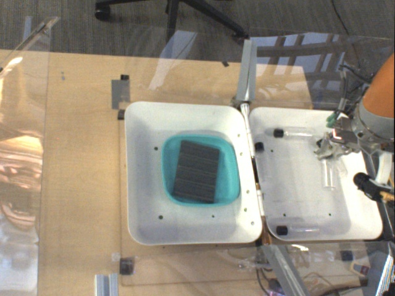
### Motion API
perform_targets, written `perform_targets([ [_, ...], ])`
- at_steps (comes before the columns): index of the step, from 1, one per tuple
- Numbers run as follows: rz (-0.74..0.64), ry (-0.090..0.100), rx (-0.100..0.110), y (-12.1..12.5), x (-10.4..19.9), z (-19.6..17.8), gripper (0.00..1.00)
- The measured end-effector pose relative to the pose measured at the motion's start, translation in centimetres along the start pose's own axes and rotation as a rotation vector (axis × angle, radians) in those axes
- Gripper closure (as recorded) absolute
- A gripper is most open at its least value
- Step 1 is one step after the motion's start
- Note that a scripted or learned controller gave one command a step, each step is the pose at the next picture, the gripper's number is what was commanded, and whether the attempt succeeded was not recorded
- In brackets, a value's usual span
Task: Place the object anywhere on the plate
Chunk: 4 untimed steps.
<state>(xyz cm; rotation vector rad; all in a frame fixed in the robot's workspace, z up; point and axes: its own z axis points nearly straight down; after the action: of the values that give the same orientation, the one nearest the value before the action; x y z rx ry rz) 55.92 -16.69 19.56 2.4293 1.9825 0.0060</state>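
Reaching in above the right bin (308,224), your arm (378,100) hangs its pincer (329,148), whose grip I cannot tell, well right of the dark ribbed block (197,171) lying flat on the teal plate (231,177).

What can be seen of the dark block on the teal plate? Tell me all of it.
The block is a dark grey, nearly black rectangle whose top carries ridges running across it, and it looks matte, like rubber or foam. It lies flat, tilted slightly clockwise, in the middle of the teal plate, which sits in the left bin. It touches the plate and nothing else. The gripper is apart from it, over the right bin.
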Motion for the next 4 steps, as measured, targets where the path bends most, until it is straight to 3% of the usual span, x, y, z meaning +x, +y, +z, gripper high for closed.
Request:
perform_targets([
  [1, 0.042, 0.003, 0.002, -2.5, 11.3, -1.5, 1.0],
  [2, 0.02, 0.002, 0.005, -0.1, 18.9, 1.1, 1.0],
  [3, 0.02, 0.002, 0.003, 0.0, 18.9, 1.1, 0.0],
  [4, 0.027, 0.001, 0.0, 4.8, 12.3, 1.0, 0.0],
])
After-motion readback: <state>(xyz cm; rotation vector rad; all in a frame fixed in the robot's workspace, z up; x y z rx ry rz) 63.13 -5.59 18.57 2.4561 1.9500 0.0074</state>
